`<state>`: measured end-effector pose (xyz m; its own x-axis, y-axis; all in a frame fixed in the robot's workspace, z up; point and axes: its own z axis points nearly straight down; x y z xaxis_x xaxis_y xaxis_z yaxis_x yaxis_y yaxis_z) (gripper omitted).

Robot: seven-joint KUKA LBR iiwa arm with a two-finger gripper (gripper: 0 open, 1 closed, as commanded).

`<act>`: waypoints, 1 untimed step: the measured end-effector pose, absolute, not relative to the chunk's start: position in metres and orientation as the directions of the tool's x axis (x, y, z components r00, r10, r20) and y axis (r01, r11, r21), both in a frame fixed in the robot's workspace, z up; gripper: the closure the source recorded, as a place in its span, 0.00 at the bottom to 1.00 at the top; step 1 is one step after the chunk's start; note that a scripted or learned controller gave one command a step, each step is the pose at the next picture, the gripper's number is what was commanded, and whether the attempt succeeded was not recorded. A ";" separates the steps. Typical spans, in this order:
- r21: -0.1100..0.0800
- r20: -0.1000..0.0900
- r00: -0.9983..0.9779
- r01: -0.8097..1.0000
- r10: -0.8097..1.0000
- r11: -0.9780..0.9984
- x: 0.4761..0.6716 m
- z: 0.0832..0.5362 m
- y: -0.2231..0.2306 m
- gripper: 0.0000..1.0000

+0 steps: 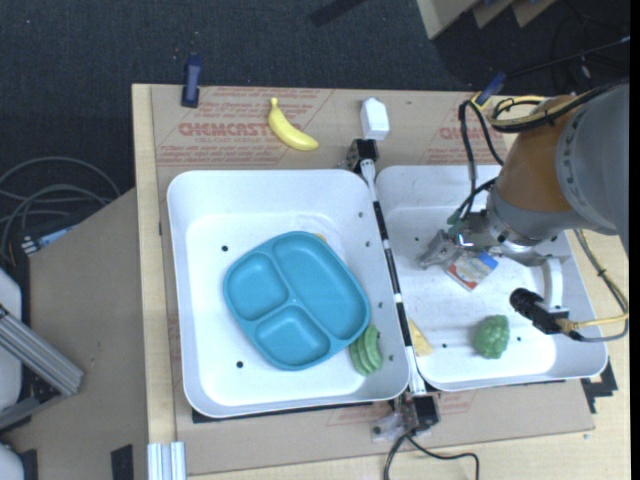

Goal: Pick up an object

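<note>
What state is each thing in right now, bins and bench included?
Blue tray: flat, upright, in left bin.
Green ridged piece: left bin, against tray's edge.
Green lump: loose in right bin.
Small red-white-blue item: right bin, under the gripper.
Banana: on bench, outside bins.

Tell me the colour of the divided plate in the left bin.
Light blue. The divided plate shows clearly in the camera view.
</note>
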<state>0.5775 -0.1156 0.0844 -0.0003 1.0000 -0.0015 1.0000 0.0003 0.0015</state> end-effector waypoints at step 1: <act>0.004 -0.002 -0.001 1.000 1.000 0.001 0.578 0.095 -0.115 1.00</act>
<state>0.5781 -0.1153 0.0946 -0.0006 1.0000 -0.0022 1.0000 0.0006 0.0038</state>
